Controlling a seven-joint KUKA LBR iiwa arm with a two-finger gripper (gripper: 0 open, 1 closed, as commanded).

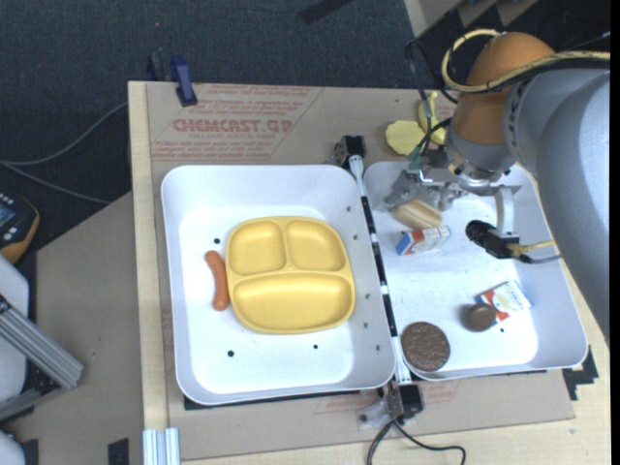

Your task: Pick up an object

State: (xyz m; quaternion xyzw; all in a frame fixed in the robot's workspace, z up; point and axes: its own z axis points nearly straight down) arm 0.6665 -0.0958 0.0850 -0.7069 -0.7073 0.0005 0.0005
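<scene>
In the right-hand shallow white bin (542, 356), the grey arm's two-finger gripper (423, 200) hangs directly over a small tan wooden block (418, 213) lying long-axis from ten to four o'clock, its finger spread impossible to tell from this angle.

Yellow divided plate (289, 274), orange sausage (218, 279), white bins (189, 327), brown disc (425, 346), red-white-blue carton (418, 241)

Red print on the brown board (237, 124) beneath the bins reads "CHEMCAST GP", running along its far edge just beyond the left bin (184, 260). Smaller red lines sit above and below that name, too fine to make out from here.
</scene>
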